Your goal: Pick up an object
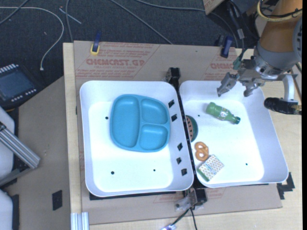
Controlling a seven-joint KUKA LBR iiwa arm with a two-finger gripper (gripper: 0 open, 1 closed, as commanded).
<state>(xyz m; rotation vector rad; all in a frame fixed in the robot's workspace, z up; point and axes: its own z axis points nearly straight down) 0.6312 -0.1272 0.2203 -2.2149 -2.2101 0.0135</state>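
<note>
Pincer [237, 86] hangs over the far edge of the right bin [268, 143], fingers spread, nothing between them. We're at the approach step, no grasp yet. Nearest candidate: the green bottle [223, 113], lying on its side just below the pincer. A pretzel [201, 150] and a patterned packet [211, 167] sit further forward by the divider. The blue divided plate [140, 122] rests in the left bin [96, 143]. Next, I'd judge: descend, straddle the bottle across its width, then close.

Blue divided plate [139, 123]; green bottle [222, 113]; orange-brown pretzel [201, 150]; green-white patterned packet [211, 167]; white bins [96, 166].
</note>
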